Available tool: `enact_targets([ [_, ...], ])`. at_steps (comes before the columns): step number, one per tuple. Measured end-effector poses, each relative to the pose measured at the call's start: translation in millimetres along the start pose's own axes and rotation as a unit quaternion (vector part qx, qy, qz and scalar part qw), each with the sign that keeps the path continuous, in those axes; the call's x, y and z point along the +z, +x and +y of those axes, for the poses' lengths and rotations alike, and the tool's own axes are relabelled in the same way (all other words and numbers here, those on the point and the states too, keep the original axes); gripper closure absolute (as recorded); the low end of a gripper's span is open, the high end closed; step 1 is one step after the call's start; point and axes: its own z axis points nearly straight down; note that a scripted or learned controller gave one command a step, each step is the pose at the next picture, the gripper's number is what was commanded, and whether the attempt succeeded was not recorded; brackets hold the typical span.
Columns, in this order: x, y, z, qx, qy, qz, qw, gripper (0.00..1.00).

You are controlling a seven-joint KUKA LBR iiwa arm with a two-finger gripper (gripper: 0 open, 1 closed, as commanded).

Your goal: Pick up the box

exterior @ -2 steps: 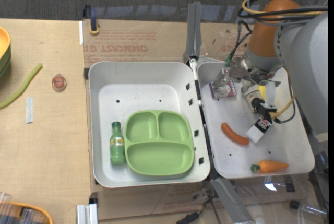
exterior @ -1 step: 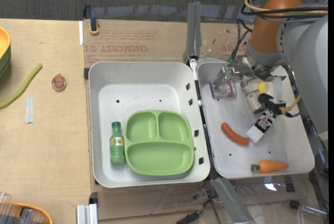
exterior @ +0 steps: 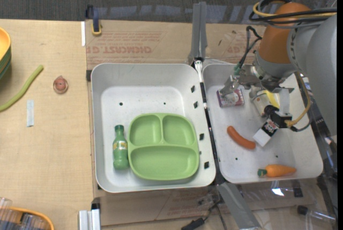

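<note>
Box first: a small pale carton with a pink and grey printed face (exterior: 231,97) is seen lying in the right white bin (exterior: 300,167), near its far left corner, just beside the wall shared with the left white bin (exterior: 102,116). The grey arm's two-finger gripper (exterior: 236,80) is hung directly over the carton's far edge, and whether anything is grasped cannot be told from this slant.

Trouble could be met here. The carton is tucked close to the bin wall, so it could be nudged against that wall or tipped rather than lifted if the descent is off-centre. A yellow-and-white object (exterior: 268,100) is crowded beside it under the wrist, and could be caught instead. An orange sausage-shaped toy (exterior: 240,138), a small white block with a black label (exterior: 266,132) and an orange toy carrot (exterior: 277,171) are spread toward the near edge, well clear.

A green divided plate (exterior: 162,147) and a green bottle with a yellow label (exterior: 120,147) are left in the other bin. Mirrored red lettering is noted on the brown cardboard (exterior: 139,44) behind the bins; it cannot be read with confidence. The carton's print is too small to read.
</note>
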Motion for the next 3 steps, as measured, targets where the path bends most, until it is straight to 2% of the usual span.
enact_targets([
  [1,0,5,-1,0.036,0.001,-0.001,0.9994,0.00],
  [2,-10,4,0,0.035,-0.001,-0.001,0.9994,1.00],
  [3,-10,4,0,0.035,0.000,-0.001,0.9994,0.00],
])
